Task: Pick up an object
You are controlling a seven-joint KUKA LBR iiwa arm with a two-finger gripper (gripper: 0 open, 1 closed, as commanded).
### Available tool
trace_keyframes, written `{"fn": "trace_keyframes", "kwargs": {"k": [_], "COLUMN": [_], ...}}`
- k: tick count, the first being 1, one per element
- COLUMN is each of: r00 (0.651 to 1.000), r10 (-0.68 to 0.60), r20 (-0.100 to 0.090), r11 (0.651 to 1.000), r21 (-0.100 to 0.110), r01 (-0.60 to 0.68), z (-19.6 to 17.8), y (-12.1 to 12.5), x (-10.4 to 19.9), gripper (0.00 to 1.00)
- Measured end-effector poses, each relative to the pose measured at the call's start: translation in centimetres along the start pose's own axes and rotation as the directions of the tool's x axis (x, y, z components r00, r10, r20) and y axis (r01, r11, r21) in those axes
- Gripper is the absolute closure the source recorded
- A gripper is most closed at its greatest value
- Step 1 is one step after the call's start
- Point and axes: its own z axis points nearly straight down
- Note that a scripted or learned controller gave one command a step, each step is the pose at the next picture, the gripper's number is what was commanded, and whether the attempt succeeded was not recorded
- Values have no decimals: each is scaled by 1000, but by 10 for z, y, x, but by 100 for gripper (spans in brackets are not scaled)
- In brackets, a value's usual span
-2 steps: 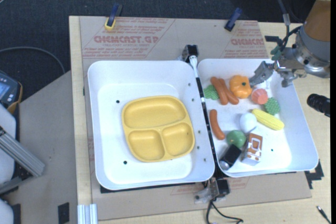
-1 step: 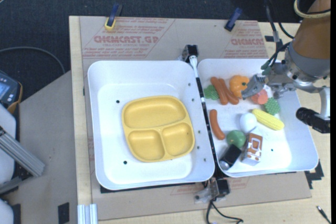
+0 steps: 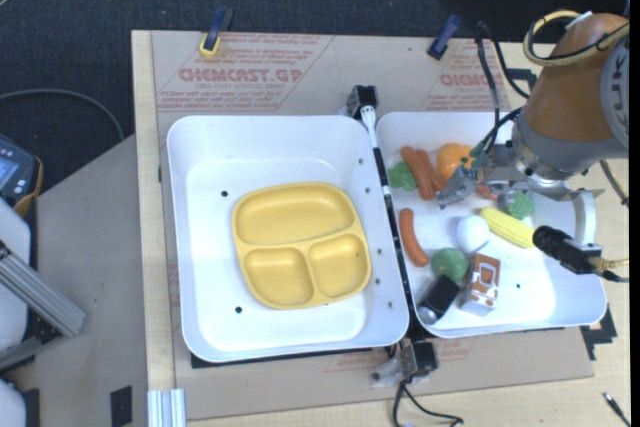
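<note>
In the right bin (image 3: 560,310), nearest the camera, a small printed box (image 3: 483,281) and a black block (image 3: 437,296) lie beside a green toy (image 3: 449,263), with a white egg (image 3: 471,233), a corn cob (image 3: 507,226) and a red sausage (image 3: 412,236) just behind them. They are packed so closely that a descending grasp could pinch two at once or knock one aside. Farther back the gripper (image 3: 470,181) hangs over an orange piece (image 3: 453,158), red sausages (image 3: 421,172) and a green leaf (image 3: 402,176); whether it is open or closed cannot be told, nothing is visibly held, and the arm's bulk hides part of that cluster. The left bin (image 3: 200,215) carries a yellow divided plate (image 3: 299,243) on the surface, well apart.
</note>
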Motion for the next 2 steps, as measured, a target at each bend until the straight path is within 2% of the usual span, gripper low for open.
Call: {"fn": "trace_keyframes", "kwargs": {"k": [1,2], "r00": [1000,1000], "r10": [1,0], "r20": [0,1], "r11": [1000,1000], "r21": [-1,-2], "r01": [-1,0], "z": [48,78], "y": [-1,-1], "x": [9,10], "gripper": [0,0]}}
